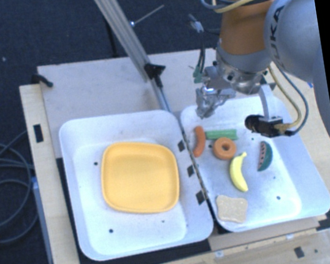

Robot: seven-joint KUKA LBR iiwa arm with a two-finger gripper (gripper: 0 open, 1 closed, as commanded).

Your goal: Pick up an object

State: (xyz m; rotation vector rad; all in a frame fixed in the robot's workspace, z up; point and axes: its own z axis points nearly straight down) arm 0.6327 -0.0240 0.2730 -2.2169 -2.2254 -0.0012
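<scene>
The right bin (306, 199) holds several toy foods: an orange sausage (198, 140), a green stick (221, 133), a brown donut (224, 148), a yellow banana (238, 172), a watermelon slice (263, 155) and a slice of bread (232, 208). My gripper (207, 106) hangs over the bin's far left corner, just above and behind the sausage and the green stick. Nothing shows between its fingers.
The left bin (94, 233) carries a yellow plate (140, 176). A slanted metal pole (133, 46) runs down to the gap between the bins. Cables lie on the dark floor at the left.
</scene>
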